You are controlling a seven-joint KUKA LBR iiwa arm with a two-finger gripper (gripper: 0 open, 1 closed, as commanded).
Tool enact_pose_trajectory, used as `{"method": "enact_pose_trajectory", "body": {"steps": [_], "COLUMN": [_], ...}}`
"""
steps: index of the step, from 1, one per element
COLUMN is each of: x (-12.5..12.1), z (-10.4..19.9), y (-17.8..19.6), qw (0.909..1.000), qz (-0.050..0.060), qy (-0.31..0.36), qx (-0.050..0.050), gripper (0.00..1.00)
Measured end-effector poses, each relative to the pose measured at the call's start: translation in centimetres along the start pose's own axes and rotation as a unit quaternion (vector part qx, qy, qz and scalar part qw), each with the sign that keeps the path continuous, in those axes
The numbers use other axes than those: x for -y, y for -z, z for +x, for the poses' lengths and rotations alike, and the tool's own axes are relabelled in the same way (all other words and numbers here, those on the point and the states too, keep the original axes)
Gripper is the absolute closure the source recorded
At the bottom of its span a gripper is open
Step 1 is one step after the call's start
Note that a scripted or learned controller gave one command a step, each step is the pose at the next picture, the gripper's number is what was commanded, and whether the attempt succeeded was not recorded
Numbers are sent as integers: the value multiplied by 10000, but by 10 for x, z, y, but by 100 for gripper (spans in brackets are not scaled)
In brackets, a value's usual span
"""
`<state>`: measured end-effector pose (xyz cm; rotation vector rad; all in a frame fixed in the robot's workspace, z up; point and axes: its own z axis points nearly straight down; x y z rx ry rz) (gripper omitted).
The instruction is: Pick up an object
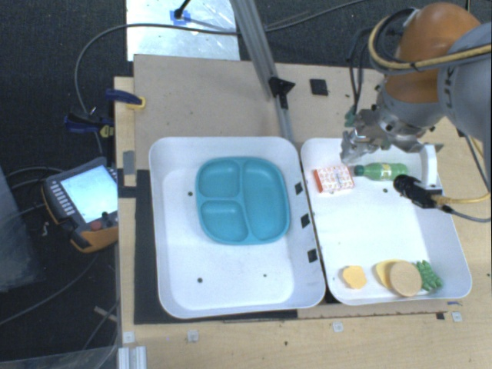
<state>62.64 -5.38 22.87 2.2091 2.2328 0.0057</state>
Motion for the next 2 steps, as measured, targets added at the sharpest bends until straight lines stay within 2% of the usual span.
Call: {"method": "enact_pose_trajectory", "body": {"steps": [1,2], "x": [-9,1], "z": [57,115], "y": [-4,-11], "qw": [10000,10000], "qz": [2,13], "qy": [-1,1], "qx": [3,-3], "gripper": [100,100]}}
